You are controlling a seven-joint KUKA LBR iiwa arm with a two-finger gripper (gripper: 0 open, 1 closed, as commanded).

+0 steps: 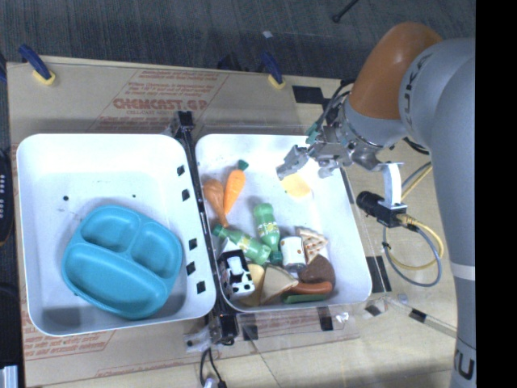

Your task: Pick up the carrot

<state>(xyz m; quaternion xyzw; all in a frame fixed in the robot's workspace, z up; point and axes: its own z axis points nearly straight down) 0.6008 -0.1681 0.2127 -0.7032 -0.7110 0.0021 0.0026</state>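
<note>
The carrot (233, 189), orange with a small green top, lies tilted in the right bin (349, 217) near its left wall, green end pointing toward the back. A second orange piece (213, 195) lies against the carrot's left side. My gripper (309, 166) hangs over the back right part of the same bin, to the right of the carrot and apart from it. Its fingers are open with nothing between them. A pale yellow toy (297, 187) lies just below the gripper.
Green bottles (264, 221), a small can (292, 252), a waffle, bread and a sausage crowd the right bin's front half. The left bin (48, 168) holds a blue divided plate (121, 261). A black divider (192, 200) runs between the bins.
</note>
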